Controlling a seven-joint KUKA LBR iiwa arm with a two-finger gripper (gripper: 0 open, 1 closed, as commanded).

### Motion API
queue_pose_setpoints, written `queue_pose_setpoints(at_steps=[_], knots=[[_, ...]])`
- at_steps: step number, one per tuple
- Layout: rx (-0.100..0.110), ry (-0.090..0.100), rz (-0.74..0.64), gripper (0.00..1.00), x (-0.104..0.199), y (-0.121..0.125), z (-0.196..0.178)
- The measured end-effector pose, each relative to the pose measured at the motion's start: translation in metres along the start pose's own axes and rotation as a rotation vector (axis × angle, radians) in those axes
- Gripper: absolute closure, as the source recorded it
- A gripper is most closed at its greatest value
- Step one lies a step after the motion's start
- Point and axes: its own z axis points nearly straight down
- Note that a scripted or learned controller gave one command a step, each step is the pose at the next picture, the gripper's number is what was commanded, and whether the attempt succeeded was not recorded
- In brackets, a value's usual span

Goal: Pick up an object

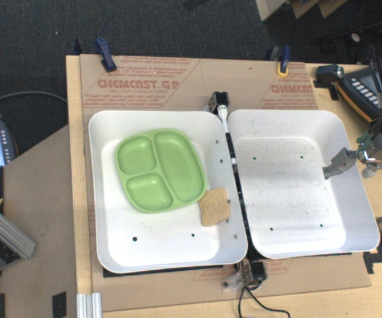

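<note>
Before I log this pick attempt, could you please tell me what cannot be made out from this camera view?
- Gripper: at the right edge over the right bin; most of the arm is cut off by the frame.
- Tan sponge-like piece: beside the green divided plate in the left bin; too small to identify its material.
- Dark specks on the right bin's floor: too small to tell dirt from holes.
</note>
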Motion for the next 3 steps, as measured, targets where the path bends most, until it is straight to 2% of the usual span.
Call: queue_pose_setpoints(at_steps=[1, 2, 3], knots=[[-0.017, -0.004, -0.004, 0.00, 0.023, -0.013, -0.142], [-0.021, -0.007, -0.001, 0.00, 0.019, -0.013, -0.280], [-0.007, -0.004, -0.001, 1.00, 0.020, -0.013, -0.282]])
